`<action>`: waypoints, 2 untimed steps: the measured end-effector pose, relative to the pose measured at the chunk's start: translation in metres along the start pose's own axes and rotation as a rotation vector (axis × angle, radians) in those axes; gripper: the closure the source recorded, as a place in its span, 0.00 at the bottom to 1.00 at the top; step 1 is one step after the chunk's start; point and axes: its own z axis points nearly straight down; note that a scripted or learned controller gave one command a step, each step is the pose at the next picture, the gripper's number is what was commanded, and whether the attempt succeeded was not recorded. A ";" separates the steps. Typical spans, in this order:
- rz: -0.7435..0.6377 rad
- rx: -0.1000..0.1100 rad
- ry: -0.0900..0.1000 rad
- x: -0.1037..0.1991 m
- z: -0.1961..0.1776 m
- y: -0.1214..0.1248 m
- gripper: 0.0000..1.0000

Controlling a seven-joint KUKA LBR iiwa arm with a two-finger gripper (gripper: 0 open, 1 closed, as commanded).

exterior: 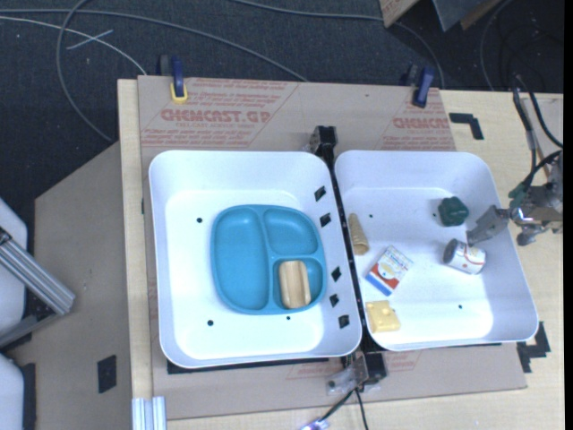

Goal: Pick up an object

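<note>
Tray point(242, 258), blue, in left bin point(170, 240) w/ bread roll point(294, 284); right bin point(501, 303): can point(466, 256), green lump point(453, 210). Gripper point(491, 222) state unclear.

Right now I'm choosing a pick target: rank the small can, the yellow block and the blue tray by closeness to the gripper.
1. Small can, right bin, just beside the gripper.
2. Yellow block, right bin's near-left corner.
3. Blue tray, left bin.

gripper point(491, 223) | low at right edge of view | reaching in from right | fingers pointing left, slightly downward
</note>
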 end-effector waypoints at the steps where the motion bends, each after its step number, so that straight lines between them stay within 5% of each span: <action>1: -0.003 -0.011 -0.003 0.000 -0.005 0.002 0.00; 2: -0.003 -0.006 -0.001 0.002 0.037 0.005 0.00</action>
